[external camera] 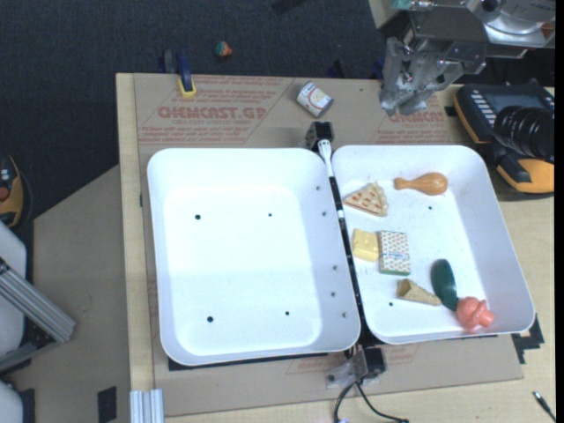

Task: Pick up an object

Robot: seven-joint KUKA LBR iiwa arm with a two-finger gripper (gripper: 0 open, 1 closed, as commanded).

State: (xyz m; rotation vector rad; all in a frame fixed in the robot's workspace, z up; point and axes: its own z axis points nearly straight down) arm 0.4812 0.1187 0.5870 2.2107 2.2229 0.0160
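The right bin holds several toy foods. A pizza slice lies near its left wall, and an orange drumstick lies towards the back. Further forward sit a yellow block and a patterned block side by side. Near the front are a tan wedge, a dark green piece and a pink piece. My gripper hangs above the bench beyond the right bin's back edge, with nothing visible between its fingers.
The left bin stands beside the right one. A small white box lies on the cardboard behind the bins. A yellow-and-black device sits at the right edge. A blue-and-yellow clamp is at the back left.
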